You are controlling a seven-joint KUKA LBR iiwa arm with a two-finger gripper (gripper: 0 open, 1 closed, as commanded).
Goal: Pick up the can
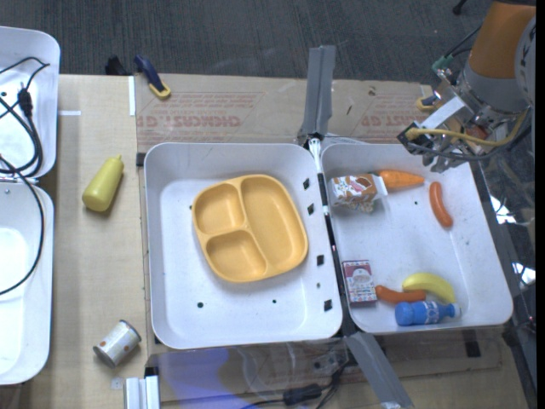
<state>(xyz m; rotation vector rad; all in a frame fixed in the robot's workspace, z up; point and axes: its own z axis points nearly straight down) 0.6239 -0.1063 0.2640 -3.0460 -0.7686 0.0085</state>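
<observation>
The can (117, 342) lies on its side on the bench, outside the left bin (170, 313) near its front left corner. My gripper (436, 150) hangs far away over the right bin's (477, 296) back edge; whether it is wide or narrow I cannot tell. A yellow plate (249, 227) sits in the left bin; below me lie a carrot (400, 178) and a sausage (440, 204).

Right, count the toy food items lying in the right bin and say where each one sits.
4. A carrot at the far side, a sausage right of it, a banana near the front, and a second sausage beside the banana. None looks hidden.
</observation>
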